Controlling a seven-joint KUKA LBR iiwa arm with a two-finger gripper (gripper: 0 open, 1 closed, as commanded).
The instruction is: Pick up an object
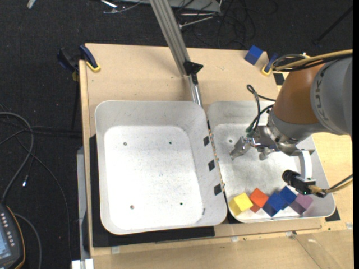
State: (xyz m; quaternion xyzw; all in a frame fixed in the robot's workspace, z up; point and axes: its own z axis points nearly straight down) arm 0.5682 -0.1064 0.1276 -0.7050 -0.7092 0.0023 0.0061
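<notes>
Gripper (251, 148) over middle of right bin (224, 116), fingers seemingly spread, nothing between them. Blocks, yellow (242, 203), orange (258, 199), blue (279, 201), purple (302, 204), clustered along near wall, toward camera from fingers.

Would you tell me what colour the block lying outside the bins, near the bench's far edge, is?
The block is blue, seen in the camera view.

We looked down from one fixed camera above the bench (140, 66), at a slant, far enough back to take in both white bins: the left bin (112, 116) and the right bin (224, 111). The arm (314, 94) entered from the right side.
</notes>
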